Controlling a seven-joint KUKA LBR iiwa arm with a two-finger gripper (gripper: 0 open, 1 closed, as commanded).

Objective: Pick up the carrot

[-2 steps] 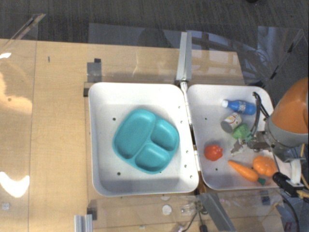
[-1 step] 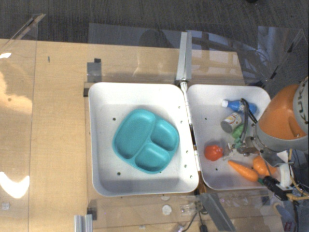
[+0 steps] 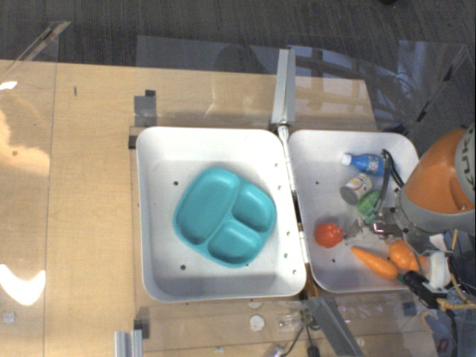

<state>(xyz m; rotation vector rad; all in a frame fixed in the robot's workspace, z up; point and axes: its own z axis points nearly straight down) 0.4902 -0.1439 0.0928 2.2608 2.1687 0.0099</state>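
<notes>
A light wooden bench [image 3: 74, 199] is seen across most of the frame, with bright glare spots at the far left. Dark grey carpet [image 3: 186, 6] is laid along the top. Two white bins [image 3: 149, 222] are set side by side mid-frame, split by a metal rail [image 3: 281, 88], with clear plastic sheeting around the upper right.

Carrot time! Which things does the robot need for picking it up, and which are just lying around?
For the job:
- carrot, lying in the right bin
- gripper, near the carrot

Just lying about:
- red tomato
- blue bottle
- small can
- green thing, partly hidden
- second orange thing
- teal divided plate in the left bin
</notes>
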